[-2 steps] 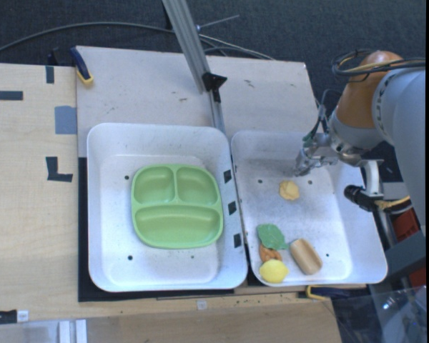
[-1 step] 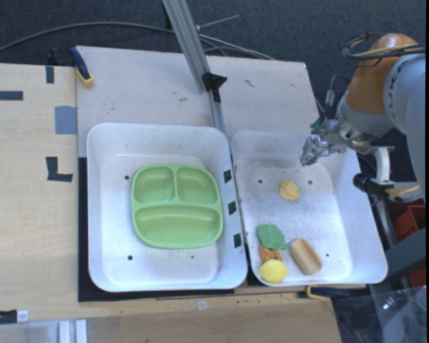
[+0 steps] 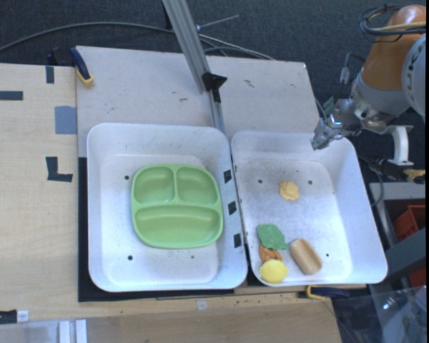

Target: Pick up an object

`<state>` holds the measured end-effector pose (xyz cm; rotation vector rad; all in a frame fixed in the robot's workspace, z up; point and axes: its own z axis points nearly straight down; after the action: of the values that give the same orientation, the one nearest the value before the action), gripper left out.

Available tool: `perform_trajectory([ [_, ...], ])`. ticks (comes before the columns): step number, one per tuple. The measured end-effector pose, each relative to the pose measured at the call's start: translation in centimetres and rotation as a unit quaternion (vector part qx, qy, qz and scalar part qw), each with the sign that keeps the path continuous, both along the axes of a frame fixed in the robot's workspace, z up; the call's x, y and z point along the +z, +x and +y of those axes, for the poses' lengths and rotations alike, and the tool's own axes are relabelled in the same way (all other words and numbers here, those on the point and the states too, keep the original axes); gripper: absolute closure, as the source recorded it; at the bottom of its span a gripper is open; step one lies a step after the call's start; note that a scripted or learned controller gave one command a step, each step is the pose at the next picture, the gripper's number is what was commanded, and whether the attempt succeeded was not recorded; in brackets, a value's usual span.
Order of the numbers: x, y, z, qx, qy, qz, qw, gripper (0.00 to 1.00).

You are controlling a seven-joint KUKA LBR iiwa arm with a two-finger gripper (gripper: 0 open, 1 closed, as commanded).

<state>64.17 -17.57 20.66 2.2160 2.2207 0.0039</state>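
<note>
The right bin holds a small yellow lump near its middle. Along its front edge lie a green leaf on an orange piece, a yellow lemon-like ball and a brown bread roll. My gripper hangs over the back right corner of that bin, well away from all of these. It is small and dark against the rim, and nothing shows between its tips.
The left bin carries a green divided plate. A slanted metal pole stands behind the bins. A blue and yellow clamp sits at the bench's back left.
</note>
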Motion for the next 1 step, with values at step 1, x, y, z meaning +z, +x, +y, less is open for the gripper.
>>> perform_trajectory([
  [1, 5.38, 0.12, 0.04, 0.000, -0.0002, 0.000, 1.0000, 1.00],
])
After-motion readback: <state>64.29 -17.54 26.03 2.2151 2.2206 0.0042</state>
